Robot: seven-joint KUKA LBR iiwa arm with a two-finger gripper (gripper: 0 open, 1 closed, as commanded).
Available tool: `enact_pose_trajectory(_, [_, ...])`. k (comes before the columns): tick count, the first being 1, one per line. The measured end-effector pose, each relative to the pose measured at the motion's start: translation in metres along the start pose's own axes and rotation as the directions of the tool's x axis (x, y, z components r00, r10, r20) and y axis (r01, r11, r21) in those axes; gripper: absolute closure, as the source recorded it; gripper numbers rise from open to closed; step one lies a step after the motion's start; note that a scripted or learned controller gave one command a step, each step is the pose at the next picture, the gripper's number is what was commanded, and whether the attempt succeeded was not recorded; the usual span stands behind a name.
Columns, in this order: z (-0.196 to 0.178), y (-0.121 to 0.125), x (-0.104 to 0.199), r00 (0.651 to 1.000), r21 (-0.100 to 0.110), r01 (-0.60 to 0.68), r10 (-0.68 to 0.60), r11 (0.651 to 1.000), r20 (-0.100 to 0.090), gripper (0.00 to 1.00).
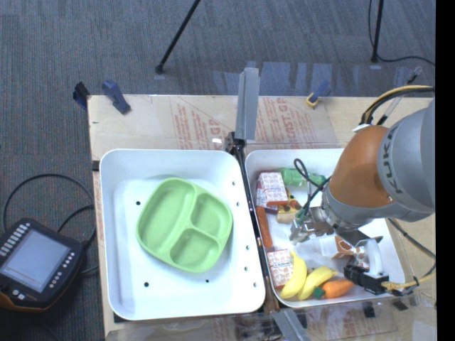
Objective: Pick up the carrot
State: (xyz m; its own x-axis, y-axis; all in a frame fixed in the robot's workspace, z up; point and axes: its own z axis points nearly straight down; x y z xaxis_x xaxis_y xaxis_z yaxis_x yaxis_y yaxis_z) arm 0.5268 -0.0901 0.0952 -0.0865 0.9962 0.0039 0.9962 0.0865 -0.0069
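Gripper hovers above bananas beside carrot.

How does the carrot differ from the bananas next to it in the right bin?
The carrot is orange with a green end; the bananas are yellow. The carrot lies nearly level along the bin's near wall; the bananas slant upward. The carrot is a single piece; the bananas are two. Both lie in the right bin, touching.

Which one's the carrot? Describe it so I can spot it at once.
Look in the right bin, at its near edge. The carrot lies there beside the bananas: small, orange, with a green tip, where its neighbours are yellow.
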Motion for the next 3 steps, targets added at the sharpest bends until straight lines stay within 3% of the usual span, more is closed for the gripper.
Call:
enact_pose_trajectory(1, [0.000,0.000,0.000,1.000,0.000,0.000,0.000,1.000,0.000,0.00])
enact_pose_trajectory(2, [0.010,-0.020,0.001,0.914,0.002,-0.407,0.407,0.914,0.000,0.00])
enact_pose_trajectory(3, [-0.024,0.037,-0.068,0.972,-0.005,-0.233,0.233,0.972,0.002,0.00])
